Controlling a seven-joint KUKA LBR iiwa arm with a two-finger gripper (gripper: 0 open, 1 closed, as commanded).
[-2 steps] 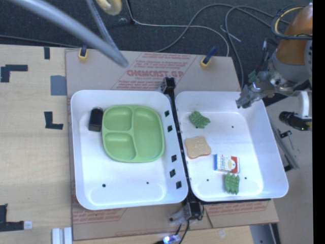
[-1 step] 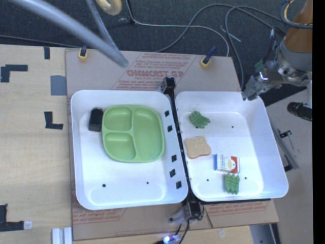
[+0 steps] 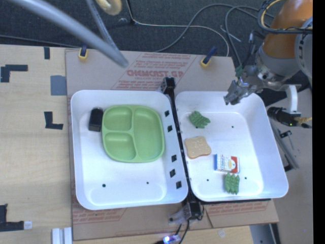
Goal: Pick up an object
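Hardly begun, by the look of it: nothing lifted yet, all candidate pieces lying flat on the floor of the shallow white right-hand bin (image 3: 254,136). Near the bin's upper left, a small leafy green toy vegetable (image 3: 199,119); below it, a tan slice of toy bread (image 3: 197,147); further toward the near edge, a small white carton with red and blue print (image 3: 226,163), and just beside that, a second green toy vegetable, knobbly and upright in the frame (image 3: 231,183). Over the far right corner of that same bin, the grey two-finger gripper (image 3: 232,96), raised and well apart from every piece, nearest to the leafy green one. Spread or pressed together: cannot tell from this slanted view, too dark and small at the tip; nothing seen pinched. In the shallow white left-hand bin (image 3: 86,187), a light green divided plastic tray (image 3: 133,133) with a small black block (image 3: 95,119) touching its left rim. Left to do, judging from this: choose a piece, descend, close, lift
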